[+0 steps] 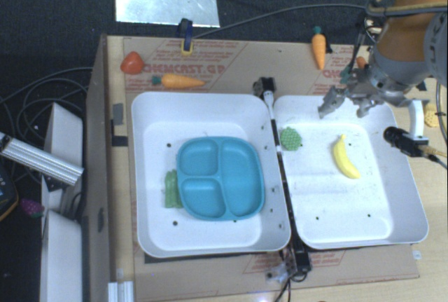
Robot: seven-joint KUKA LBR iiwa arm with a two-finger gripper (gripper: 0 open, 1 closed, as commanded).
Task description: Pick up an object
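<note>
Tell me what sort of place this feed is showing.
Most likely a robotics lab test bench, not a kitchen. Two white bins hold toy food such as a plastic banana and a blue divided plate, the gripper hangs above the right bin, and loose cables trail beside the bench.

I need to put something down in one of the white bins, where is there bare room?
The right bin has the most: its whole near half, below the banana and the green ball. Its far edge is crowded by the end effector. The left bin is mostly taken up by the blue tray, leaving a strip along its far side and narrow margins.
</note>
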